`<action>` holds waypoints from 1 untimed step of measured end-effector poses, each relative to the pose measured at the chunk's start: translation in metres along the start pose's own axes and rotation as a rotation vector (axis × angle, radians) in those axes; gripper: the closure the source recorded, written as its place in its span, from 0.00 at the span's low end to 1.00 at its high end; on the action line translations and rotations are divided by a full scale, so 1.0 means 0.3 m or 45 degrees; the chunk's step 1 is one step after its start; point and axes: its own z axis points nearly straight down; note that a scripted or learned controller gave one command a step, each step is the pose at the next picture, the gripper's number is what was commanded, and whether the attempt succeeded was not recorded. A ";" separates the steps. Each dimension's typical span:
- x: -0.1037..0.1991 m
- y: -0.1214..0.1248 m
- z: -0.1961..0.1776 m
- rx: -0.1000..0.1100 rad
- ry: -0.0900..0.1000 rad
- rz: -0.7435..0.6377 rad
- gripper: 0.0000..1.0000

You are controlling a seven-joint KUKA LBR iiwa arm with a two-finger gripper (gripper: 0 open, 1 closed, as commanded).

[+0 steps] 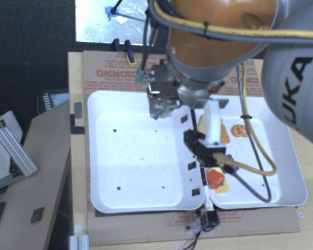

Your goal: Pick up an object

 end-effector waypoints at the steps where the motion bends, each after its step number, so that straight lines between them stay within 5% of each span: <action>1: -0.029 0.002 -0.301 -0.013 0.005 0.006 1.00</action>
